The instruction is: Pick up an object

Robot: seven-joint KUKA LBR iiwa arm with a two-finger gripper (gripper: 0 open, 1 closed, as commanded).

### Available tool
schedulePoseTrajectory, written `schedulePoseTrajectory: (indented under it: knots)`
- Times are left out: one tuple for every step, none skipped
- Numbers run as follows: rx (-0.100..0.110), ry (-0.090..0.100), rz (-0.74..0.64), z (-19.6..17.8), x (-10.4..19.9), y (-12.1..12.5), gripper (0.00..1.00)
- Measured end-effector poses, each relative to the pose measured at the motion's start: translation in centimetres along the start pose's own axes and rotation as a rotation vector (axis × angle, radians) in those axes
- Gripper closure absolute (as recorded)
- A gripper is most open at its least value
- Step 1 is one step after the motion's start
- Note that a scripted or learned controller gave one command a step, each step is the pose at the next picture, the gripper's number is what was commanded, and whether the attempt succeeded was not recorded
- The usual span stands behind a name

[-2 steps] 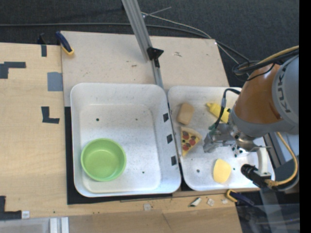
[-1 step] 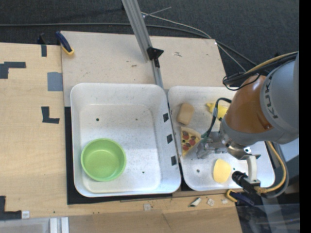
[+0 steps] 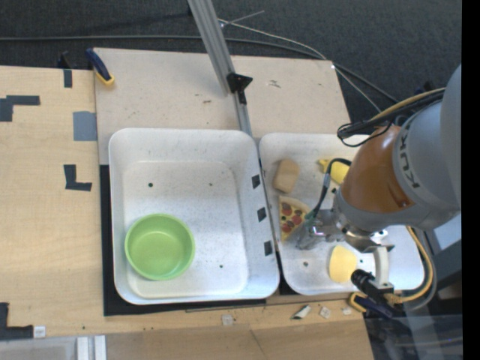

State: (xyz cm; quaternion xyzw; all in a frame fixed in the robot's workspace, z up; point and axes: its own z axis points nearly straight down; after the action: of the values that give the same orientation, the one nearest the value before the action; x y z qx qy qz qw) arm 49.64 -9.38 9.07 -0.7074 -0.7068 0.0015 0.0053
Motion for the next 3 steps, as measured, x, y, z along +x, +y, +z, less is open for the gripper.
schedulePoseTrajectory:
  knots:
    - [0.007, 0.003, 0.001, -0.9, 0.1, -0.1, 1.00]
    - [-0.008, -0.003, -0.002, -7.2, 0.4, -0.5, 1.00]
    - [-0.009, -0.003, -0.002, -12.2, 0.5, -0.5, 1.00]
